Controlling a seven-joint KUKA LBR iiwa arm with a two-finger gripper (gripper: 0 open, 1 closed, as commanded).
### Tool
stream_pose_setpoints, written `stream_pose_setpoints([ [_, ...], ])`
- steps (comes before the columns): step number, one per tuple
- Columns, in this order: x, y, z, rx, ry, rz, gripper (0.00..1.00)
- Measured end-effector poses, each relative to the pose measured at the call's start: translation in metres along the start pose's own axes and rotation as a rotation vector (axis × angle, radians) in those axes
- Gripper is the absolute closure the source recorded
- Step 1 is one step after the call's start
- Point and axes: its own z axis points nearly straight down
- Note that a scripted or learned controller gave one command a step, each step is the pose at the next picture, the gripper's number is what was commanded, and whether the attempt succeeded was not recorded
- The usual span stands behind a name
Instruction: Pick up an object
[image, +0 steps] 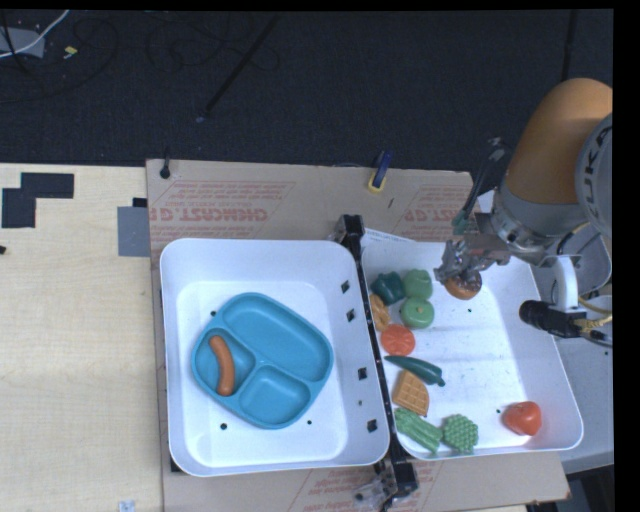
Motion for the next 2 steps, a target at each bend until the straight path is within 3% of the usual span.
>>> stream_pose_setpoints([
  [1,0.043,-0.003,0.01,0.004,0.0,0.002,1.0],
  [2,0.033,-0.002,-0.008,0.0,-0.002,0.005,1.0],
])
